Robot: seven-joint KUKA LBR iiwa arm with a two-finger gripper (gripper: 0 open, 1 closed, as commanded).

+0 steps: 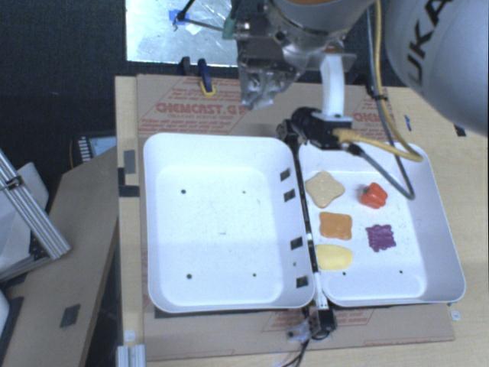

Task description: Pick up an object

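You see gripper [263, 90] high at 12 o'clock, beyond bins; how far open, you cannot tell; nothing visibly held. Right bin [435, 205] holds five pieces: tan [325, 189], red [374, 196], orange [335, 225], purple [380, 237], yellow [333, 257]. Pick not yet made; descent, grasp, lift remain.

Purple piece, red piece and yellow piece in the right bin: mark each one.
purple piece [380, 237], camera view, on the middle of its top face.
red piece [374, 196], camera view, on its centre.
yellow piece [334, 257], camera view, on its centre.
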